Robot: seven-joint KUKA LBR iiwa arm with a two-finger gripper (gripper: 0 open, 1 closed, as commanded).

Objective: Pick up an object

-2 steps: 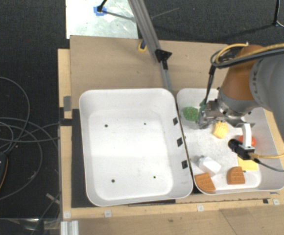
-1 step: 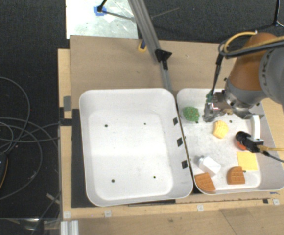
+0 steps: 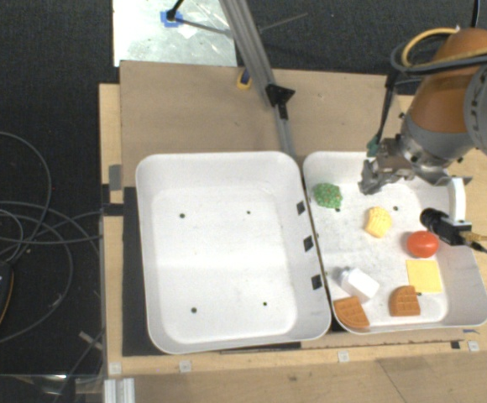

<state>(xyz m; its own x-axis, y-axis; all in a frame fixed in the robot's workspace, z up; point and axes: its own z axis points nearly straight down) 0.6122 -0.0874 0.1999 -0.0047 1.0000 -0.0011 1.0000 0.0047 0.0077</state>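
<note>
Seemingly lining up a pick, the tool (image 3: 375, 181) hangs low in the right bin (image 3: 466, 309) between the green broccoli piece (image 3: 327, 196) and yellow corn piece (image 3: 378, 222), pinching nothing that I can see, its spread impossible to tell.

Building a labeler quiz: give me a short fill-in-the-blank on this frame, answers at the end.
1. All the small objects lie in the ____ bin as the camera sees it.
2. The object nearest the left bin is the ____ broccoli-like piece.
3. The gripper hovers over the far part of the right bin, closest to the yellow corn-like piece and the ____ piece.
4. The round red piece sits just above the flat ____ square in the image.

Answers: right; green; green; yellow
</note>
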